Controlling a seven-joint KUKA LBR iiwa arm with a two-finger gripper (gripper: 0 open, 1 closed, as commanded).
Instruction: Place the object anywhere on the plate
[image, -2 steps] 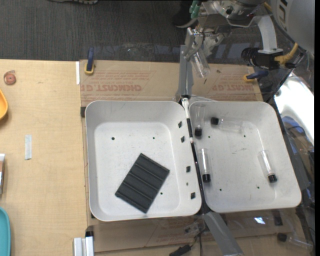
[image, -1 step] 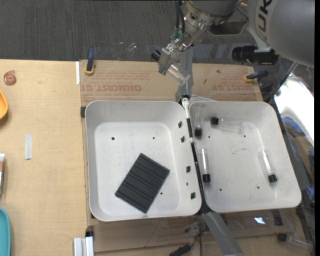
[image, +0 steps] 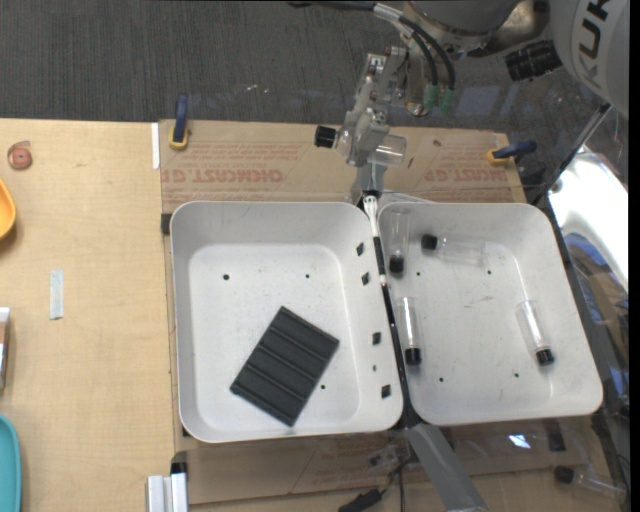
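Observation:
A dark grey ribbed plate (image: 286, 364) lies flat at a slant in the front half of the left bin (image: 200, 300). Several clear tubes with black caps lie in the right bin (image: 560, 300): one (image: 397, 243) by its left wall at the back, one (image: 458, 251) beside it, one (image: 408, 325) along the left wall further forward, and one (image: 530, 331) at the right. My gripper (image: 371, 203) hangs over the far edge where the two bins meet, well apart from the plate. I see nothing held in it.
Cardboard (image: 300, 165) lies under the bins, held by clamps (image: 180, 128) at the back corners. A wooden bench top (image: 80, 300) stretches to the left with small items at its edge. The arm's cables (image: 430, 70) hang above the right bin's far side.

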